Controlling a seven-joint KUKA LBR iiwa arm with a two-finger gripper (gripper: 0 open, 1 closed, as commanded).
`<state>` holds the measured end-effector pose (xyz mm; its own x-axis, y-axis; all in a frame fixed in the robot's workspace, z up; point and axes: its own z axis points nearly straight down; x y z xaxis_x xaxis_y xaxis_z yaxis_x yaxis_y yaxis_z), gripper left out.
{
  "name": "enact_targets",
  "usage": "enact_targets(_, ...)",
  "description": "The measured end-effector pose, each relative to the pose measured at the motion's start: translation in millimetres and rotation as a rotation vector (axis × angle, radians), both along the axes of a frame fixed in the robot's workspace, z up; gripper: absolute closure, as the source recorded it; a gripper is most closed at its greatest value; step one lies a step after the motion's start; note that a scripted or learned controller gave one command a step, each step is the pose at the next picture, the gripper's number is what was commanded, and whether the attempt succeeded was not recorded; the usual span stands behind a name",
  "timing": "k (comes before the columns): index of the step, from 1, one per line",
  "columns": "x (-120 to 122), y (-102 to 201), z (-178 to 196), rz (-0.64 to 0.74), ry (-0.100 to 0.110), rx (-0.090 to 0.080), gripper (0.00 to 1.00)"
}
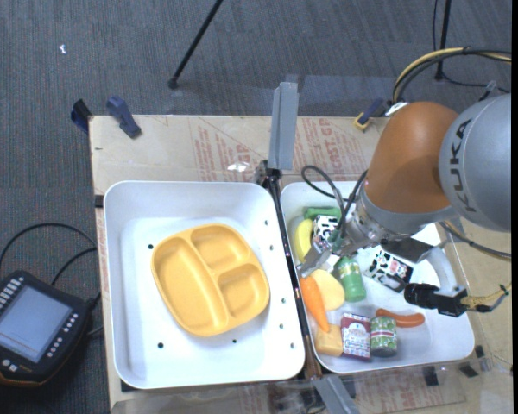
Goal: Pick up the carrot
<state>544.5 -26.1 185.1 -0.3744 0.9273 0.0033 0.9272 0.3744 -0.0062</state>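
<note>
Carrot likely light, rigid, smooth plastic, tapered; best gripped across its thick upper half; gripper opening can't be told

Carrot was orange. Divided plate was yellow-orange, in a white left bin. Right bin was white too. Arm was grey with an orange band. Small bottle was green. Two small cartons were white with black cow patches. Box was red with a label; can beside it green and red. Surface was tan with red print. Floor was dark grey carpet.
</note>
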Motion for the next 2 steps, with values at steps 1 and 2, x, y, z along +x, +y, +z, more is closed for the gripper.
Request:
enact_targets(1,-17,-19,11,0.014,-0.001,0.001,0.00)
enact_targets(2,-69,-10,0,0.222,-0.001,0.002,0.00)
